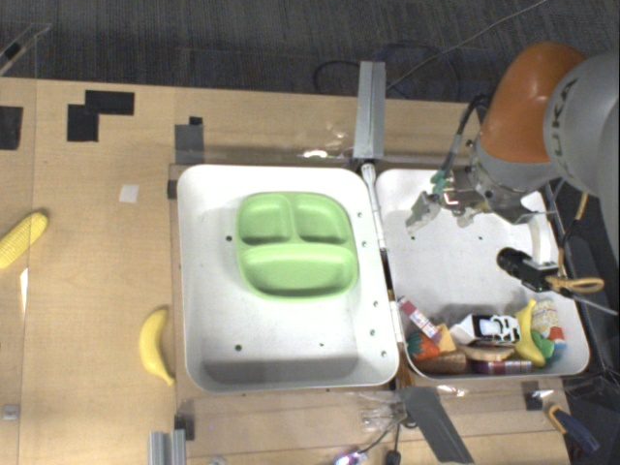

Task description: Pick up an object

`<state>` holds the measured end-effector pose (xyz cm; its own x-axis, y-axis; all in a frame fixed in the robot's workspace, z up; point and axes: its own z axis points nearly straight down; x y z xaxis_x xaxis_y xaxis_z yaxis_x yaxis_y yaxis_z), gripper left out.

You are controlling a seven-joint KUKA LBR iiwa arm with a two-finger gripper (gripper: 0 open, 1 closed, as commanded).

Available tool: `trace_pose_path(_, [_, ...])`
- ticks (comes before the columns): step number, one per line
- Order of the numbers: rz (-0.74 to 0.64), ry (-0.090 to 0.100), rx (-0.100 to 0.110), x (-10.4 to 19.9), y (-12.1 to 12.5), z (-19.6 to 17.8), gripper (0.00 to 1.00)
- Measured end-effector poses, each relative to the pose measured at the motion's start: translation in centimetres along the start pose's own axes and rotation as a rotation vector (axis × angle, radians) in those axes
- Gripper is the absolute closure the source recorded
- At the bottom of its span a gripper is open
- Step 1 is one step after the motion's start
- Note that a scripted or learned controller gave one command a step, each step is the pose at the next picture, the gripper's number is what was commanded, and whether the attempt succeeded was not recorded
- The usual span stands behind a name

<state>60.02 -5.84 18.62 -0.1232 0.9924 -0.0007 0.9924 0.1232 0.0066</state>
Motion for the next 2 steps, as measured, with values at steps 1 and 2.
trace_pose_path(1, [0.000, 0.000, 0.001, 0.6, 1.4, 0.1, 0.00])
trace_pose_path(2, [0.219, -0.001, 0.001, 1.1, -3.6, -11.4, 0.00])
